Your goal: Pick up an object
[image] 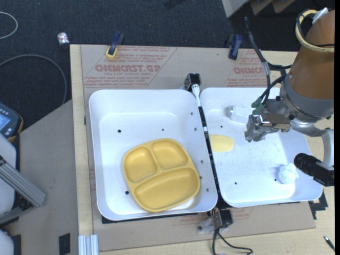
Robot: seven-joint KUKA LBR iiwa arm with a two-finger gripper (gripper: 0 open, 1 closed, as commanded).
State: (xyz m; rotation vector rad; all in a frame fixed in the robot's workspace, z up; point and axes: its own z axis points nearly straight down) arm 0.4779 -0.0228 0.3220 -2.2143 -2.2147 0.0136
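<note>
Gripper (254, 134) is over the right bin (249, 182), in its upper middle, pointing down. How far it is open cannot be told from this angle, and no object can be seen in its grasp.

Nearest object: a flat yellow piece (221, 143) on the bin floor, down and to the left of the gripper, just beside the bin's left wall, apart from the gripper.

A small clear item (230, 112) lies to the upper left of the gripper, near the bin's back edge. Its form is too faint to make out.

A white lump (287, 175) lies toward the bin's lower right corner, well apart from the gripper.

Left bin (133, 118) holds a yellow divided plate (161, 174) with three compartments, lying flat in the front half.
</note>
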